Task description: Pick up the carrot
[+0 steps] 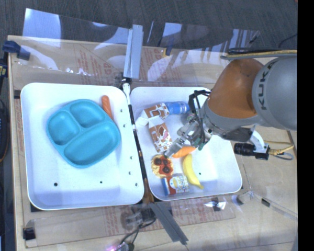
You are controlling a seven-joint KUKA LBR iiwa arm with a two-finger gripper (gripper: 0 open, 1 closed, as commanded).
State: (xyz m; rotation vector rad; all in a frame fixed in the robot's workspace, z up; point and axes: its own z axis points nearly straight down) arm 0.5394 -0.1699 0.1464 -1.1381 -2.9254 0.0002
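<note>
Item — carrot (pixel 183 152): small, orange, lying in the right bin (pixel 220 179), about midway between that bin's left and right walls and nearer its front wall than its back one. It sits just behind the top of the banana (pixel 192 172) and to the right of the orange-and-red packet (pixel 162 166).

Orientation: long axis runs roughly left to right across the bin, tilted a little, the right end higher in the view. Which end is the tip is too small to tell.

Gripper (pixel 187 140): lowered over the middle of the right bin, directly at the carrot's back edge. State of the jaws — cannot tell; the wrist and clutter mask them, and nothing shows the carrot between them.

Progress: approach appears made, grasp unconfirmed. The carrot looks to be resting at bin level, so the lift remains to do.

Other contents, right bin: brown-and-white carton (pixel 158 129), water bottle (pixel 176 107) near the back wall, small labelled bottle (pixel 178 183) near the front wall.

Left bin (pixel 34 184): blue divided plate (pixel 83 131); a second orange stick-like piece (pixel 107 107) beside the plate's back right edge — identity uncertain.
</note>
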